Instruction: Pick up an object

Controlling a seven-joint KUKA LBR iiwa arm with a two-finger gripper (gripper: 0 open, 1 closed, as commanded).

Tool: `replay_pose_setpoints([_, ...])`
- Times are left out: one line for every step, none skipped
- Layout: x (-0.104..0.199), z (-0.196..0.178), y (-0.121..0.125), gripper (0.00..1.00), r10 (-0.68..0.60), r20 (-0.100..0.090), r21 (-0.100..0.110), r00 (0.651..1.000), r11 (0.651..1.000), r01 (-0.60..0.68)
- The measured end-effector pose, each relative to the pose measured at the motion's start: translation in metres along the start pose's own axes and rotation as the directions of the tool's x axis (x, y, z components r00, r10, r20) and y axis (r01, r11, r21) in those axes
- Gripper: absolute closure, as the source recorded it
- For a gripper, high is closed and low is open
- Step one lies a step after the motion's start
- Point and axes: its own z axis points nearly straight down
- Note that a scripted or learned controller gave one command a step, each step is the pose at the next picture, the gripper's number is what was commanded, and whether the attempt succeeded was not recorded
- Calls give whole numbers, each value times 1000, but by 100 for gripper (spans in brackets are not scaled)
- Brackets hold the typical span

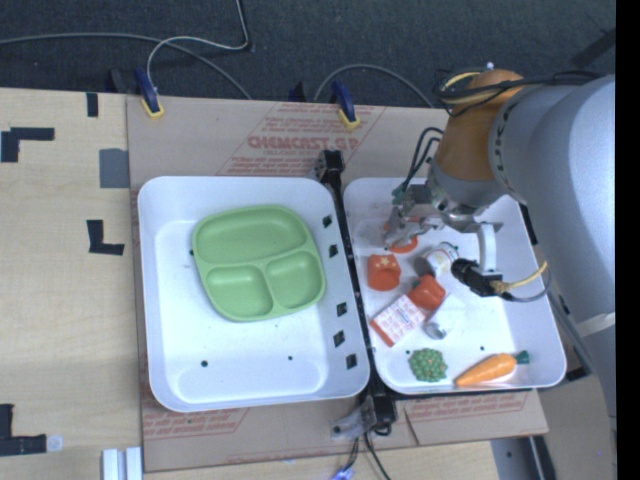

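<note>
Camera view: gripper (402, 236) is seen low in right bin (530, 298), near its top-left corner, just above an orange-red block (382, 271). Jaw state can't be told, nothing seen betw. them. Red block (428, 292) and red-white packet (398, 320) lie mid-bin; broccoli (428, 364) and carrot (487, 369) by bottom edge. Green divided plate (259, 262) sits in left bin (160, 298).

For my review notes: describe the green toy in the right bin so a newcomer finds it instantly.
Start at the right bin, beneath the arm. Go to its near edge, where a carrot lies. Just left of it sits the broccoli: small, round and bumpy, the one green piece among red and orange toys.
</note>
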Motion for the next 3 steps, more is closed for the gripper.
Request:
replay_pose_setpoints([0,0,0,0,0,0,0,1000,1000,0])
replay_pose_setpoints([-5,10,22,0,0,-3,3,1000,1000,0])
replay_pose_setpoints([-4,0,22,100,-2,-3,1,1000,1000,2])
